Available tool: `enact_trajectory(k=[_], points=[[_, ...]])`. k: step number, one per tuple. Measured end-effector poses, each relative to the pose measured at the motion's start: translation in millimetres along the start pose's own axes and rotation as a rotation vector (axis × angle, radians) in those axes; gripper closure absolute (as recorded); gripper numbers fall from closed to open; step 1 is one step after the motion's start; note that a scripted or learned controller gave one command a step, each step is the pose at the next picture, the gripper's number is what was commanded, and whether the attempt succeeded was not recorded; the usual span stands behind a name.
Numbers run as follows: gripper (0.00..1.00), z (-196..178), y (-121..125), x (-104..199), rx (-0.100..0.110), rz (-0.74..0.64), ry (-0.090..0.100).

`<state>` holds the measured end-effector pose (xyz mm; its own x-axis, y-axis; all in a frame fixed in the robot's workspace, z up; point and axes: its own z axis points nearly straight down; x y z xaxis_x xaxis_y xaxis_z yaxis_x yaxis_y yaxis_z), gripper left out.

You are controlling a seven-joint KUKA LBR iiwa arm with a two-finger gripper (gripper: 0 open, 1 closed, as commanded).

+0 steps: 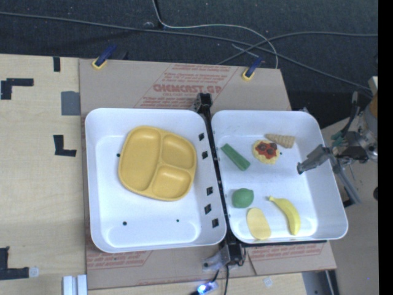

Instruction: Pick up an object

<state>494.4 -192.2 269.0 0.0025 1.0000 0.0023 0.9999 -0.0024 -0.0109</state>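
The right bin (319, 192) holds several toy foods: a green stick (235, 156), a small round pizza (266, 151), a tan wafer (280, 141), a green ball (242, 196), a banana (286, 214) and a pale yellow oval (258, 223). My gripper (312, 160) reaches in over the bin's right rim, at the right of the pizza and apart from it. It hangs above bare bin floor with nothing seen in it. The rest of the arm (362, 141) sits at the view's right edge.
A yellow divided plate (157, 163) lies in the left bin (101, 183). Black clips run along the divider (212, 177) between the bins. Cables (264, 42) cross the dark floor behind the bench.
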Motion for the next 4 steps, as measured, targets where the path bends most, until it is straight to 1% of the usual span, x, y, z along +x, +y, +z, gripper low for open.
enact_trajectory(k=[1, 2, 3, 4], points=[[0.0, -4.8, 1.9, 0.2, -0.009, -0.003, -0.002], [0.0, 58.0, -3.3, 3.2, -0.003, -0.003, -0.001], [0.0, 103.4, -0.7, 8.9, -0.005, -0.004, -0.001], [0.0, 167.1, -5.5, 6.7, -0.003, -0.002, 0.0]])
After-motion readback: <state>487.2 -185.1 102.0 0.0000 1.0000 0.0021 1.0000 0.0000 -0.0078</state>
